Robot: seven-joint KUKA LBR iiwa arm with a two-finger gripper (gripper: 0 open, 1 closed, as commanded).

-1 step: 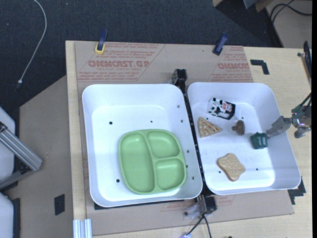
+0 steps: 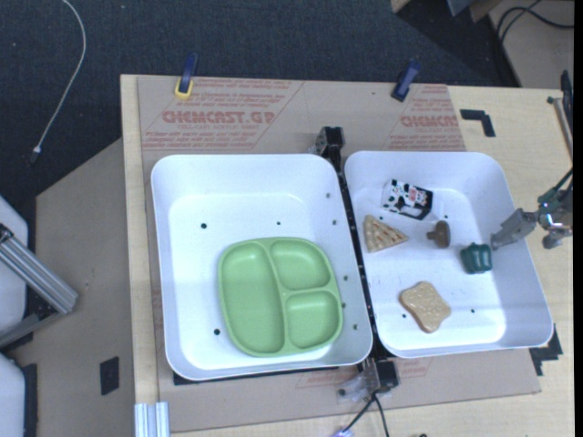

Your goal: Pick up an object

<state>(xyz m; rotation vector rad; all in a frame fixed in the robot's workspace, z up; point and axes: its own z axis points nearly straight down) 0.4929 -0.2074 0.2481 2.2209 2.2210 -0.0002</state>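
Note:
The right bin holds several small items: a black-and-white patterned piece, a tan triangular slice, a small brown lump, a teal object and a toast-like slice. My gripper reaches in from the right edge, over the right bin's right side. It sits just up and to the right of the teal object, close to it, and I see nothing held in it. Most of the arm is out of frame.
The left bin holds a green divided plate in its lower middle. A black hinge strip runs between the bins. Clamps sit on the cardboard board behind them.

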